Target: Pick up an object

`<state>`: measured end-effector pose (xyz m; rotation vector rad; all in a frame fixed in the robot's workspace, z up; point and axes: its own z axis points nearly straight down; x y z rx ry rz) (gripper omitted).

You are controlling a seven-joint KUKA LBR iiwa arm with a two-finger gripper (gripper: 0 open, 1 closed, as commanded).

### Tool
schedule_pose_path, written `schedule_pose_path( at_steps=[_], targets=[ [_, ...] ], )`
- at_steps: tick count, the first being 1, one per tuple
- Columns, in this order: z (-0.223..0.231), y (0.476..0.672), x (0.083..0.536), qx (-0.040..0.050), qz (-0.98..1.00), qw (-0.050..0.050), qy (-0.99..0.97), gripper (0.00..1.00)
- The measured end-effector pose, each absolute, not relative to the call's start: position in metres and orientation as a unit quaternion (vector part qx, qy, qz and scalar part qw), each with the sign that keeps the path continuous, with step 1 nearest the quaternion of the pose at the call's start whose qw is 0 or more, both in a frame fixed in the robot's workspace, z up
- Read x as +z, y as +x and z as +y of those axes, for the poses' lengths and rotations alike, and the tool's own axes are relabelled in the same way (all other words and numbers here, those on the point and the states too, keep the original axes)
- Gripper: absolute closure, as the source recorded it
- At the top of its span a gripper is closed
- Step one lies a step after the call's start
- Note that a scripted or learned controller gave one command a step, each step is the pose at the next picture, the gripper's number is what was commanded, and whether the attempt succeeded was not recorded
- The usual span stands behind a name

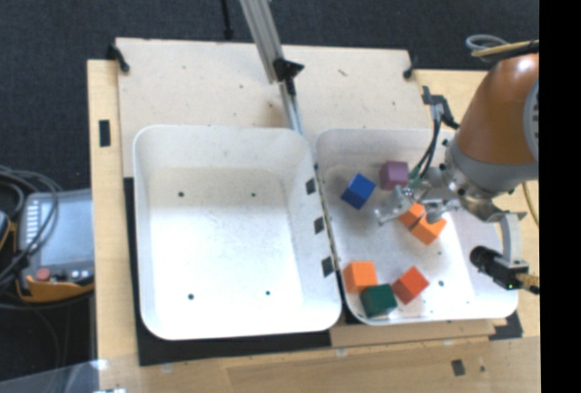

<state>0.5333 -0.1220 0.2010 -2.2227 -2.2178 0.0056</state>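
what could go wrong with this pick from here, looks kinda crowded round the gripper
1. The gripper sits right at an orange block that lies tilted, so a grasp could slip off its faces.
2. The purple block and blue block lie close by; the arm's motion could knock them aside.
3. Whether the orange block is really between the fingers is not clear from this view, so a lift could come up without it.

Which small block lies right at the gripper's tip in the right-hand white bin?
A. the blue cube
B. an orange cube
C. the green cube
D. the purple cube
B: the two-finger gripper sits against an orange cube in the right-hand shallow white bin, apart from the other blocks.
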Motion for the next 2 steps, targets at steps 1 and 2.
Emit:
schedule_pose_path(
  at_steps=[1, 2],
  targets=[
    [-0.120, 0.523, 0.147, 0.0021, -0.706, 0.002, -0.708, 0.00],
    [-0.122, 0.524, 0.097, -0.0001, -0.706, -0.002, -0.708, 0.00]
  ],
)
